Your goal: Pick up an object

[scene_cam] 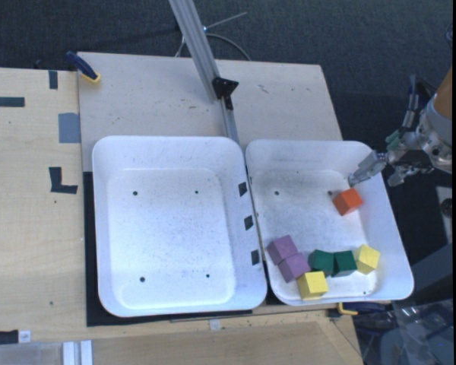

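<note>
The pincer (368, 169), its spread unclear, hung at one o'clock of the orange block (349, 201); descending squarely would help.

An orange block (349, 201) lies alone, tilted, in the right bin (304, 158) near its far right side; along the near edge cluster two purple blocks (288, 258), two green blocks (334, 262) and two yellow blocks (314, 284)

Both bins are white, the left bin (167, 223) and right bin (319, 211) speckled with dark flecks. The right holds an orange block (349, 201), two purple blocks (287, 257), two green blocks (333, 262) and two yellow blocks (313, 284). The surface (30, 226) is pale wood with grey tape marks.
</note>
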